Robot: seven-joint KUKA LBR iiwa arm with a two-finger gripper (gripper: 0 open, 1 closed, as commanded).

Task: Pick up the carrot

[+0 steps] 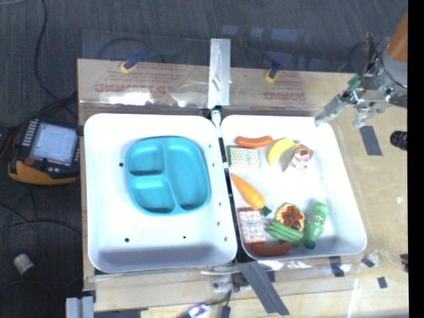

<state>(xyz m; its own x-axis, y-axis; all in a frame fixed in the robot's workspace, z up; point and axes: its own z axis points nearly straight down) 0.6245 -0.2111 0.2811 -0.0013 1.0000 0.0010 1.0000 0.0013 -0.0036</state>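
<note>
The orange carrot (247,191) with a green stub lies at a slant in the right bin (344,197), close to its left wall. My gripper (346,116) hangs beyond the bin's far right corner, well away from the carrot and up to its right. The two fingers are spread, so the gripper is open and holds nothing.
Around the carrot lie a patterned box (243,158), a sausage (254,140), a banana (281,151), a pizza slice (290,215), a green bottle (317,222) and a red packet (250,224). The left bin (106,230) holds a blue divided tray (165,174).
</note>
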